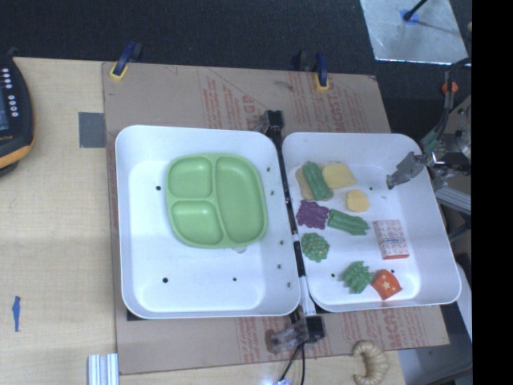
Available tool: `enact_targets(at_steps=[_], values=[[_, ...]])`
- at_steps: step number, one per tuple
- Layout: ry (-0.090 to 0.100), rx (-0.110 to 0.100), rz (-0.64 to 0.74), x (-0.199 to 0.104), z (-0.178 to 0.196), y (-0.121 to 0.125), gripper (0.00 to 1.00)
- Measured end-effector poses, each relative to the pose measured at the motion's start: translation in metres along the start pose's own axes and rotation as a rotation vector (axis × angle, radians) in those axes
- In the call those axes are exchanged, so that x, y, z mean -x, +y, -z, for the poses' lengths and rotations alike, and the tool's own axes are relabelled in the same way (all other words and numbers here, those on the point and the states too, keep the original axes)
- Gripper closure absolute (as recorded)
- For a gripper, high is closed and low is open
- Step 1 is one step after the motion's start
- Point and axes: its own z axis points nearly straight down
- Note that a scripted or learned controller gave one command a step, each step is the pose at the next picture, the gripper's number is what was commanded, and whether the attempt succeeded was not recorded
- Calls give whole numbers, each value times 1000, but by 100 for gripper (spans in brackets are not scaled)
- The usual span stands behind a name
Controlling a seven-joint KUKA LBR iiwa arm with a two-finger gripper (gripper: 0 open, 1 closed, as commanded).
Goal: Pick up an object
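The left bin [136, 215] holds only a green divided plate [216, 200], far from the gripper [402, 172]. The right bin [437, 239] keeps the small toys together, so any one is in reach. The gripper hangs over this bin's upper right edge, holding nothing; whether its jaws are apart I cannot tell. The green cucumber [317, 181], left of the jaws, lies diagonal, its long axis running up-left to down-right.

right bin [425, 215]: toys crowd its left half; bare floor along its right wall, beside the carton [391, 239].
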Motion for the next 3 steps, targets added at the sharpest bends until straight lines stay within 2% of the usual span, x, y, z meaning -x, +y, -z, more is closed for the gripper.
enact_targets(at_steps=[1, 2, 3], values=[[5, -13, -3, 5, -84, -80, 0], [-6, 4, 1, 9, -156, -49, 0], [-1, 0, 2, 8, -145, -51, 100]])
